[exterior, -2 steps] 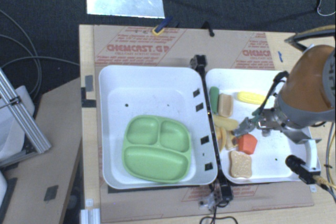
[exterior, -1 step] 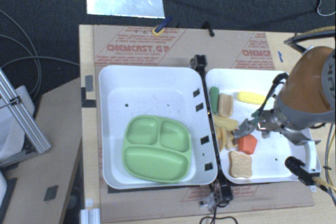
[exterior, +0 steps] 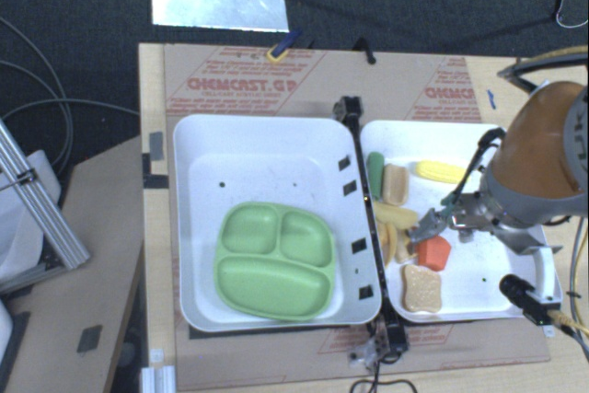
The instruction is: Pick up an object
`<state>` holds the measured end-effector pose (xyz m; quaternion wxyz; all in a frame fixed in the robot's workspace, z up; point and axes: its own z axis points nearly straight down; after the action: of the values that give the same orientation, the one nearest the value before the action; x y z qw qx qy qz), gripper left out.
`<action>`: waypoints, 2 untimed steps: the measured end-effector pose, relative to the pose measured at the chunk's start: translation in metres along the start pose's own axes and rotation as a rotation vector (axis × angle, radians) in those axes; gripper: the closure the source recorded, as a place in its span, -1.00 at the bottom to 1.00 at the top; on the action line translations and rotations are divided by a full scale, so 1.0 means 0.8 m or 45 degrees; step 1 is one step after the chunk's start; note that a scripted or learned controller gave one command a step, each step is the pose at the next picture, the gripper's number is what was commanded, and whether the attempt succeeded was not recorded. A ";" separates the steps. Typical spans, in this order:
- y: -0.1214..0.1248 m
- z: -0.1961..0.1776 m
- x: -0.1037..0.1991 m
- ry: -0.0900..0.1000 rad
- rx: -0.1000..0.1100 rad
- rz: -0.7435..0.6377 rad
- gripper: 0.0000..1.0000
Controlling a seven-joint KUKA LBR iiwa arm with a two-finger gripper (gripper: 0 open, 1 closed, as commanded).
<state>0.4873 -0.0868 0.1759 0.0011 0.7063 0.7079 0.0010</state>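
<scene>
The right bin [exterior: 479, 294] holds several toy foods: a green piece [exterior: 375, 170], a tan piece [exterior: 396, 184], a yellow piece [exterior: 440, 171], pale yellow fries [exterior: 396, 221], a red-orange block [exterior: 434, 253] and a slice of toast [exterior: 422, 288]. My gripper [exterior: 429, 225] reaches in from the right and hangs low over the bin's left half. It is just above the red-orange block and beside the fries. Nothing visibly hangs from it.
The left bin [exterior: 207, 152] holds a green divided plate [exterior: 276, 260]. A raised divider with black clips [exterior: 361, 207] separates the two bins. The arm's orange band [exterior: 543, 152] covers the right bin's far right corner.
</scene>
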 end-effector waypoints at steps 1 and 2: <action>0.000 0.000 0.000 0.000 0.000 0.000 -1.00; 0.000 0.000 0.000 0.000 0.000 0.000 -1.00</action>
<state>0.4873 -0.0868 0.1759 0.0011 0.7063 0.7079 0.0010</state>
